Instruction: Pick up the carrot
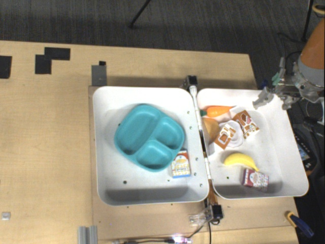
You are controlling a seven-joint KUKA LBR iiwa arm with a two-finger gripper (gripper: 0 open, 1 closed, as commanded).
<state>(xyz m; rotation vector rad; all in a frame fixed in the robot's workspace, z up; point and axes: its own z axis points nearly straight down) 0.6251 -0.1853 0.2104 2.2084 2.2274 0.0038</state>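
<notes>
I saw the carrot point(220, 111) lying in the upper left part of the right-hand bin, a little right of the frame's centre and above its middle height. It was orange, short and stubby, with a hint of green at its left end. It lay flat on its side, its length running nearly level across the picture, close to the bin's left wall. Its lower edge sat against the packets heaped just beneath it.
</notes>
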